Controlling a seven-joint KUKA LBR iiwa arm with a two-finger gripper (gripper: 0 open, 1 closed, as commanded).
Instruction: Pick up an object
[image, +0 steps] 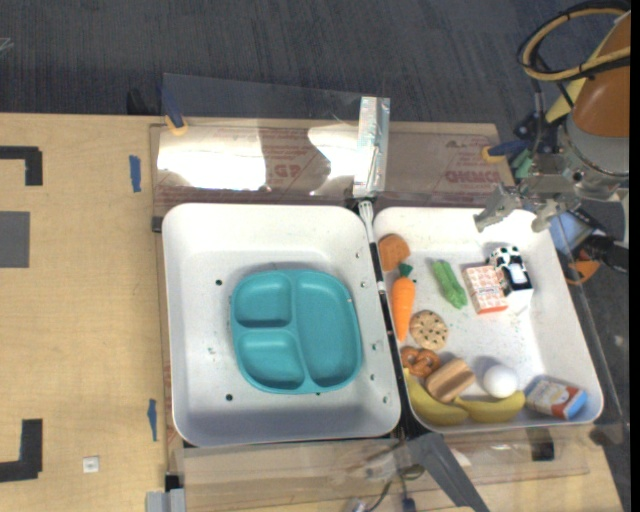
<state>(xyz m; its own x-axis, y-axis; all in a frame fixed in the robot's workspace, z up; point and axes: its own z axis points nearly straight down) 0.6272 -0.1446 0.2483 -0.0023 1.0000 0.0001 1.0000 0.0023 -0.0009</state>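
Observation:
The right bin (560, 300) holds several toy foods: an orange carrot (402, 305), a green pod (449, 282), a red and white box (486, 287), a black and white figure (513, 268), a cookie (428, 328), a white egg (498, 381), a yellow banana (470, 408) and a small carton (556, 397). My gripper (518, 214) hangs over the bin's far right corner, above and behind the black and white figure. Its fingers are spread open, and nothing is between them.
The left bin (190, 250) holds a teal divided plate (297, 330). A brown bun (393, 248), a pretzel (420, 360) and a hot dog bun (450, 380) lie along the right bin's left side. A clear plastic panel (372, 145) stands behind the bins.

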